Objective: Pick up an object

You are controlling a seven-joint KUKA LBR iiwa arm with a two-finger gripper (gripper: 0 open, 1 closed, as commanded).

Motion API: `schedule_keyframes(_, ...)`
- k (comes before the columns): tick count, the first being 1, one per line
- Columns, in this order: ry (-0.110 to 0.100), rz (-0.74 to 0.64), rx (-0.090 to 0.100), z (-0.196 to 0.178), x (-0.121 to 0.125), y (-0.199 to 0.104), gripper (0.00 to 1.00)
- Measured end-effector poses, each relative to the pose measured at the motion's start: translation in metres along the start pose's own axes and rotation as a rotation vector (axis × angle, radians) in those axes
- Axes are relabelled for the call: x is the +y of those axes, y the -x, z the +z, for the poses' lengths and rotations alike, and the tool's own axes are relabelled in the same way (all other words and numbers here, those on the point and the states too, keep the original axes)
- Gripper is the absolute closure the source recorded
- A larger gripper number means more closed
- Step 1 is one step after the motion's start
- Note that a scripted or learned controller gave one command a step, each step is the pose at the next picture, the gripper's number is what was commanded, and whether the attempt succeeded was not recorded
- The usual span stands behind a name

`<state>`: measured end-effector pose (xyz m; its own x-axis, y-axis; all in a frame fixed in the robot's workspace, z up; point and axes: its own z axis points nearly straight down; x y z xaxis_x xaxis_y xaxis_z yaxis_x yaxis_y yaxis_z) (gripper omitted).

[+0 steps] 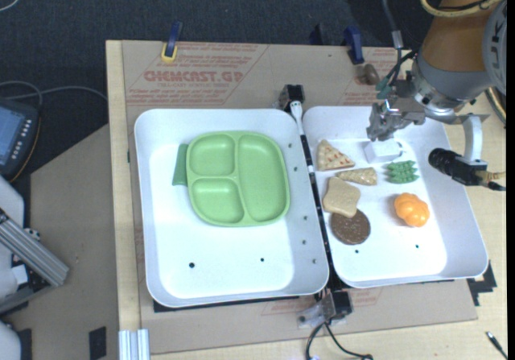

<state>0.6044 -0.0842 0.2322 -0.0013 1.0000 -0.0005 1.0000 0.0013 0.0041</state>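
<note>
The right bin [451,258] holds several toy foods. A tan pizza-like wedge [332,155] lies near its left wall, with a small pale cracker piece [359,176] just below it. A slice of toast [341,198] leans on a round brown cookie [352,227]. Green pea pods [401,171] and an orange fruit [411,209] lie further right. My gripper [386,131] hangs low over the bin's far part, right above a small whitish object [385,150]. Nothing is visibly held.
The left bin [161,262] holds a green divided plate [238,177]. A black cylindrical part [452,163] juts over the right bin's right rim. The arm's grey and orange body [463,36] looms over the far right corner. Clamps sit on the board's far edge.
</note>
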Motion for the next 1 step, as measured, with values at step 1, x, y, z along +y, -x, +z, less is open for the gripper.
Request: schedule_keyframes(1, -0.005, 0.001, 0.001, -0.0015, -0.0075, -0.0052, 1.0)
